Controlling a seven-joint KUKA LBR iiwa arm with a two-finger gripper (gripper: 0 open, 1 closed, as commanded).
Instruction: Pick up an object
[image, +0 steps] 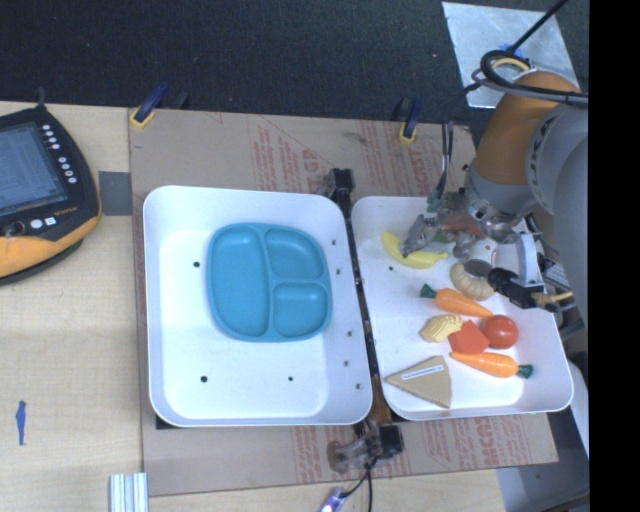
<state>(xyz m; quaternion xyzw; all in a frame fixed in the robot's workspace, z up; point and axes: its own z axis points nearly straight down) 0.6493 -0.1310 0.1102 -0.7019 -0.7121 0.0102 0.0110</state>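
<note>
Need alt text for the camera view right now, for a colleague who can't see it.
The gripper sits low over a yellow banana in the right bin, which also holds toy food. The left bin holds a blue divided plate.

Your arm (520, 130) reaches in from the upper right, wrist bent down, gripper (425, 238) low at centre right.

Yellow banana (412, 256), lying flat, curved, upper left of the right bin (545, 400), at the gripper (416, 240) fingertips.

Divided plate (268, 281) in left bin (170, 300), food toys (470, 335) in right.
</note>
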